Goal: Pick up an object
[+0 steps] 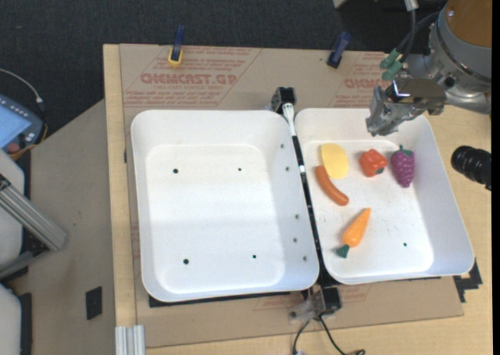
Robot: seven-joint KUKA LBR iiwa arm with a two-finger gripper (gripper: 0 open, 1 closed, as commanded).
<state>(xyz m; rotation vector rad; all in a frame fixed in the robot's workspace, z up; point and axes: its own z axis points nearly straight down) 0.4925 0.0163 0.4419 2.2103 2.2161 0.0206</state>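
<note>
Fixed overhead camera, slanted view down on the bench. Two shallow white bins sit side by side on a brown cardboard sheet [234, 68] printed with red lettering. Left bin [156, 134]: bare floor with a few small dark holes. Right bin [445, 213]: holds all five toy food pieces.

Contents of right bin, all lying flat and apart from one another:
- yellow lemon-like piece [335, 161], toward the bin's left side
- orange-red sausage [331, 185], just below and left of the yellow piece, lying at a slant
- carrot [355, 229], nearer the front, green tip pointing down-left
- small red pepper [373, 162], mid-bin toward the back
- purple grape bunch [402, 166], just right of the pepper

The arm enters from upper right; grey wrist, cables trailing above it. The gripper [383, 123] hangs over the back edge of the right bin, just above and behind the red pepper. Nothing shows between its fingers; the toys all rest on the bin floor. The fingers seem close together, but they blur into dark metal at this angle, so how far apart they stand cannot be told.

Blue clamps [176, 44] pin the cardboard's far edge. A black clip [283, 100] sits at the seam between the bins.
</note>
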